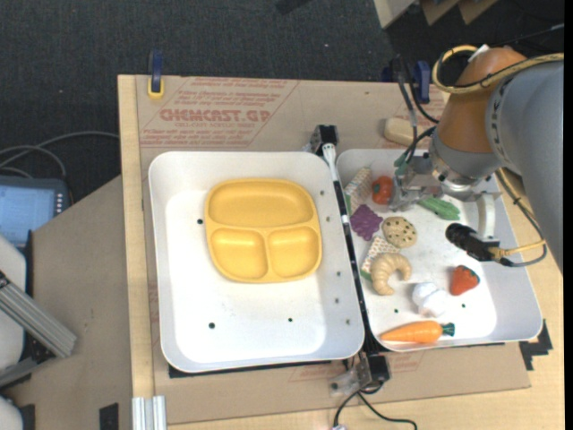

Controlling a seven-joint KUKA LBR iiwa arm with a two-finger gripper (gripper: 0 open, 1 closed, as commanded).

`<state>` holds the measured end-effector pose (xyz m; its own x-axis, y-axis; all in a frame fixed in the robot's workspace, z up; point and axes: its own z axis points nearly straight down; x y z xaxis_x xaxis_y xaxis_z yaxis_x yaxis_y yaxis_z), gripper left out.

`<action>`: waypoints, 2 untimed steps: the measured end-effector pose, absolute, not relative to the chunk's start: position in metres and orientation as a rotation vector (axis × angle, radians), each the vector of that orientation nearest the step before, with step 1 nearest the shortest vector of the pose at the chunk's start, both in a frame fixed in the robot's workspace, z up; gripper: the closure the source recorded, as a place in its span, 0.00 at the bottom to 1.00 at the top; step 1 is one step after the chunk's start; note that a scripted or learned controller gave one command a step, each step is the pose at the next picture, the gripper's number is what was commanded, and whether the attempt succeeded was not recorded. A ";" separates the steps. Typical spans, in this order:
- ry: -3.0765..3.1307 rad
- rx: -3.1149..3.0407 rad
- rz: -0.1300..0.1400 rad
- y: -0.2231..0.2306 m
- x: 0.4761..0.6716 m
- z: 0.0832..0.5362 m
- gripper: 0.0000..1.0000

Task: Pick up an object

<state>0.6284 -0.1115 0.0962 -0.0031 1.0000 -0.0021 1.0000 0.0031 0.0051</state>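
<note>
"CHEMCAST GP" print point(215, 115) on bench board point(134, 150)

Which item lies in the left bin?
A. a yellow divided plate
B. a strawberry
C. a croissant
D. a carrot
A: the yellow divided plate sits alone in the left bin, while the carrot, croissant and strawberry all lie in the right bin.

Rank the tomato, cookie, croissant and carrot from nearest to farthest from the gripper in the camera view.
From the gripper in the right bin:
1. Tomato, just to its left in the view.
2. Cookie, below it.
3. Croissant, mid-bin.
4. Carrot, at the bin's near edge.
</note>
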 end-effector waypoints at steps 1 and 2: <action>2.222 2.215 0.001 -0.111 0.628 0.096 0.00; 2.221 2.211 0.004 -0.111 0.629 0.106 1.00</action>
<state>0.6290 -0.1113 0.1063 -0.0044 1.0000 -0.0038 1.0000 0.0044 0.0076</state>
